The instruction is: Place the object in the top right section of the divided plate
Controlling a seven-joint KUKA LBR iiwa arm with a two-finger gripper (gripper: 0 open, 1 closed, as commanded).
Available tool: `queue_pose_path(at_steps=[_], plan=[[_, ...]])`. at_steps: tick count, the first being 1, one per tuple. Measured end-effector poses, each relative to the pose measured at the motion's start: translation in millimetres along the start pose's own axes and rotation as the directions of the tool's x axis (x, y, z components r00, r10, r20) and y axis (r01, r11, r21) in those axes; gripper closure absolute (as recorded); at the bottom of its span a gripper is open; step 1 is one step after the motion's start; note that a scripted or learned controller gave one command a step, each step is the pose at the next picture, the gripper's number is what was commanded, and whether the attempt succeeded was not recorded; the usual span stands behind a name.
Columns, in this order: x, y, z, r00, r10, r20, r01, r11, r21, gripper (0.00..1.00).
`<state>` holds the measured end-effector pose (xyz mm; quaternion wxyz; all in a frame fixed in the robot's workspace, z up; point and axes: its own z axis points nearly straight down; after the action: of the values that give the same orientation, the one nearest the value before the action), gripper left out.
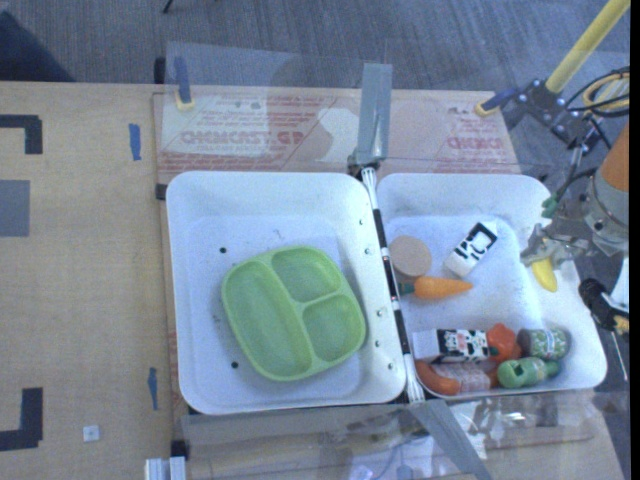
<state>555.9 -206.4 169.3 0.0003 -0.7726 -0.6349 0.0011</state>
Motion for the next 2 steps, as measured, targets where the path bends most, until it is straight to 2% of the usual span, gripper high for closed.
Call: queue_pose_path(at_steps=[1, 2], plan=[[66, -51, 44, 0.997, -0.076, -0.002, 0.076, 0.997, 0.001, 1.00], [139, -87, -14, 0.988, 0.156, -0.001, -0.156, 0.988, 0.000, 1.00]])
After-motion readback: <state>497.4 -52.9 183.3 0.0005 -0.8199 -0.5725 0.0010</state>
